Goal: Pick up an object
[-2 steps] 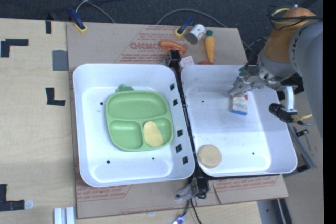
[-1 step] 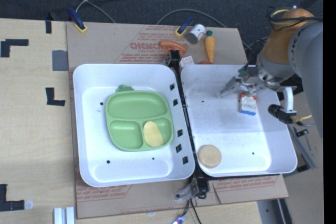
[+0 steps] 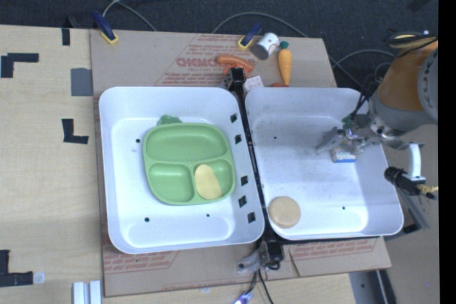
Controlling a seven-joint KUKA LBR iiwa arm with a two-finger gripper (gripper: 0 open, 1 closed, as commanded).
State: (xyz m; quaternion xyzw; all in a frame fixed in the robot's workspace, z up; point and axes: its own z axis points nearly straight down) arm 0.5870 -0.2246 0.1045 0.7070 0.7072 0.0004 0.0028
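White plastic makes up the two shallow bins on the table, set side by side with clips along their shared edge. The left bin [image 3: 121, 153] carries a green divided plate [image 3: 187, 161], and a pale yellow oval piece [image 3: 208, 182] lies in the plate's lower right compartment. In the right bin [image 3: 370, 213], a round tan disc, perhaps a cookie or bun [image 3: 284, 211], lies near the front left corner, well apart from the claw [image 3: 340, 145]. The arm [image 3: 404, 90], grey with its orange band, reaches in over the right rim, and the claw hangs low over the bin's floor toward the right side; whether it is spread or pressed together I cannot tell. Behind the bins, a toy carrot [image 3: 284, 64] lies on the cardboard sheet [image 3: 142, 60].
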